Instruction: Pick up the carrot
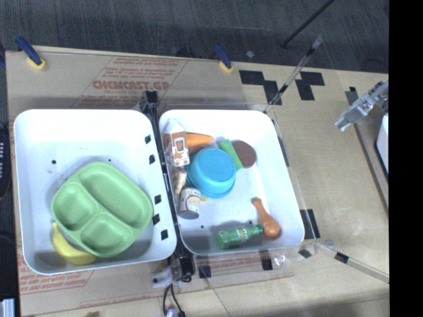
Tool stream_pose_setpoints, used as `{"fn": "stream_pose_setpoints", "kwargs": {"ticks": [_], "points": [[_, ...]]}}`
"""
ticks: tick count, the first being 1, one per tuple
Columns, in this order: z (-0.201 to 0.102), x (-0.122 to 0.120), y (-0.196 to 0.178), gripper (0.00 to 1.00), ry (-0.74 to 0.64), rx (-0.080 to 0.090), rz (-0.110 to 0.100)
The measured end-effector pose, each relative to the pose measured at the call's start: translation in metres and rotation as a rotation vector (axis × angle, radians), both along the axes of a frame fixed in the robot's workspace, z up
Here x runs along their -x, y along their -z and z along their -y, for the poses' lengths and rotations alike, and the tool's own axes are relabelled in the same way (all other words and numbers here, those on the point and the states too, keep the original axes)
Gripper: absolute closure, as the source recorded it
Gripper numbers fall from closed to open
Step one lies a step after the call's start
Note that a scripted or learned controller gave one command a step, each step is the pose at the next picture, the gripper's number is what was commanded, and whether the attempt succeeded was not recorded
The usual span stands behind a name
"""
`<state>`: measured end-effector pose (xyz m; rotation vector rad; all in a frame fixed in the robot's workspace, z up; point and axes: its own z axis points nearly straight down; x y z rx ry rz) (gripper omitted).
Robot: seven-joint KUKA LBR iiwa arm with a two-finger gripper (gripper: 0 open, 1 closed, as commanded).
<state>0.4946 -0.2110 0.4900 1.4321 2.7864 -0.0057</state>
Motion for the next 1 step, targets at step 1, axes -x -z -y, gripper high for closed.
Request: {"fn": "stream_pose_setpoints", "kwargs": {"ticks": [1], "points": [[0.0,0.0166,-0.0261,1.0,-0.367,0.003,0.0]]}}
